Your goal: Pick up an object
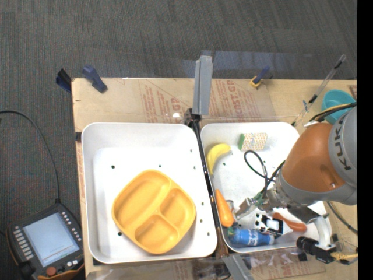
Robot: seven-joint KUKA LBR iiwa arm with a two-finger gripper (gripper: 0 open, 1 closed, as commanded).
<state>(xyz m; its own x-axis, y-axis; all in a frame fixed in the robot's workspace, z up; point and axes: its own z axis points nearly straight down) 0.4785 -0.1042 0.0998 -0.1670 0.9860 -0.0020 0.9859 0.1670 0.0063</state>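
Reaching: my gripper [252, 210] is lowered into the near part of the right bin [291, 132], just beside the carrot [224, 209].
Gripper state: I cannot tell how it stands; my wrist and cabling cover it from above.
Hold: I see no object in my grasp, so I count nothing as picked.
Nearest objects: the carrot lies along the bin's left wall; a blue bottle [249, 237] lies at the near wall; a white-and-black item [263, 221] sits between them, under my wrist.
Further objects: a banana [217, 154] and a small patterned block [253, 140] lie toward the far end of the same bin, well apart from my gripper.
Left bin [93, 150]: it carries a yellow divided plate [154, 211].
Worktop [134, 98]: cardboard-covered, bearing both bins side by side.
Step in hand: by my judgement, the descent toward a target in the near-left cluster, before any lift.
Next move: settle on a single object, most likely the carrot or the white-and-black item, secure it, then rise straight up clear of the bin wall.
Caution: the cluster is crowded; a neighbour may be nudged or caught.
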